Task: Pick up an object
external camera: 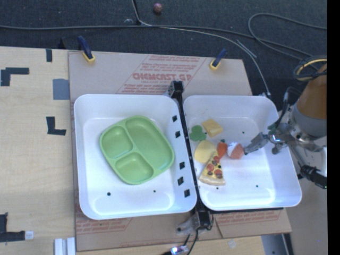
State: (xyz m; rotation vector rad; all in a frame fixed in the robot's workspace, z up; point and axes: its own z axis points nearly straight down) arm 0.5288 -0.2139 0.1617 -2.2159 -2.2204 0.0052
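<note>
Two shallow white bins sit side by side on a cardboard sheet, and in the left bin we see a smooth, glossy green plate with rounded corners and three moulded compartments. In the right bin we find a cluster of small toy foods: a yellow cheese-like block, a round green piece, a pale yellow rounded piece, a triangular pizza slice and two red pieces. The gripper reaches in from the right just beside the nearer red piece, and we cannot tell how far it is open or whether it grips anything.
</note>
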